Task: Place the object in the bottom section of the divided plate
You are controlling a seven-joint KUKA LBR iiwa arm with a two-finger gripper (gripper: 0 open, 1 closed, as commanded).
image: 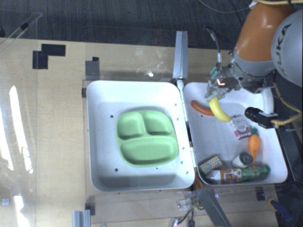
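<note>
Reaching in from the right, the big grey arm [279, 37] with its orange band bends down over the far end of the right bin [279, 167]. Its gripper [215, 90] hangs low there, right at the top tip of the one banana [219, 109]. The tip seems to sit at the fingers, but I cannot tell if they are pinching it or just touching (it is too small and dark to see).

The banana is tilted, with its lower end near the middle of the right bin. One red sausage [202, 109] lies just beside it, on its left.

There are two white bins. The left bin [99, 126] has one green divided plate [146, 137] with three parts: two small ones at the top and one wide one at the bottom.

The right bin also has one carrot [254, 147], one small packet [240, 127], one green bottle [244, 174] lying on its side, and one dark block [210, 163].
</note>
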